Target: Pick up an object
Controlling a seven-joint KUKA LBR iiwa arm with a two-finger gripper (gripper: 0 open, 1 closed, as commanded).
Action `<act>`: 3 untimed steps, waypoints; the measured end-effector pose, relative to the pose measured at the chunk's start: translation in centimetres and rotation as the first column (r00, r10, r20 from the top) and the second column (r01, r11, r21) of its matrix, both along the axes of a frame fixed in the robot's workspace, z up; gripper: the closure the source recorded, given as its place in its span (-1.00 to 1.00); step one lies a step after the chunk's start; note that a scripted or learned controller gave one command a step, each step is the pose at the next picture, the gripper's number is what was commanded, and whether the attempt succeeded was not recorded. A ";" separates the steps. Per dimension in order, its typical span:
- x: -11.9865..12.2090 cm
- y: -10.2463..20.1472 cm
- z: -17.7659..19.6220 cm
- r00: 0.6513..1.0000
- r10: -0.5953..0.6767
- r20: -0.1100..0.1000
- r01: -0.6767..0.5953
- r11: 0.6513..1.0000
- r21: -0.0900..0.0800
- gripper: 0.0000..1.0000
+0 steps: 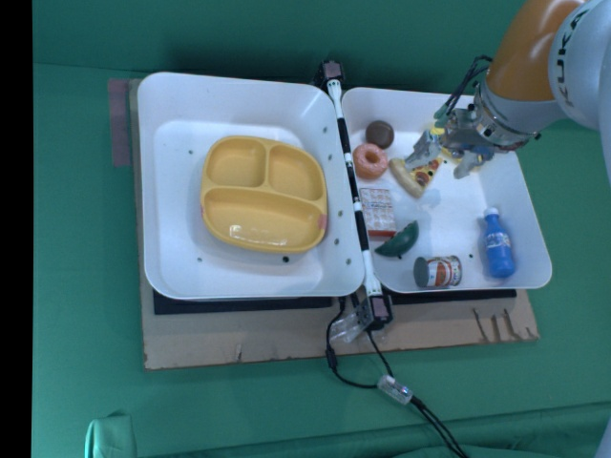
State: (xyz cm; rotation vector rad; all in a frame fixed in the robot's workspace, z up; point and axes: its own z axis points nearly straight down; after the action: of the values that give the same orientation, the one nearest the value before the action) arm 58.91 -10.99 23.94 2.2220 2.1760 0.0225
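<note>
The right bin (530, 213) holds several toy foods. A pizza slice (417, 176) lies near its back middle, and my gripper (444, 157) hovers over the bin's back part, just right of the slice. The fingers are spread open, and the left fingertip (421, 149) sits right at the slice's upper edge. Nothing is between the fingers. A pink donut (370, 161) and a brown round piece (380, 134) lie left of the slice.
Also in the right bin are a red-and-white packet (378, 211), a green vegetable (398, 240), a small can (438, 272) and a blue bottle (495, 243). The left bin (172, 113) holds a yellow divided plate (264, 194). A cable (382, 375) trails off the front.
</note>
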 end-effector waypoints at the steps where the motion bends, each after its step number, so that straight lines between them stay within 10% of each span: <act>1: 0.2 -0.3 1.6 1.000 -0.007 0.014 0.007 1.000 -0.004 1.00; 2: 0.2 -0.3 1.6 1.000 -0.007 0.013 0.007 1.000 -0.004 -1.00; 3: 5.0 -0.6 -3.9 1.000 0.013 -0.008 -0.013 1.000 0.005 -1.00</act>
State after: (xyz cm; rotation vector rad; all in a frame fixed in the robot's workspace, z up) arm 63.93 -11.64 20.07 2.2153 2.1969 0.0192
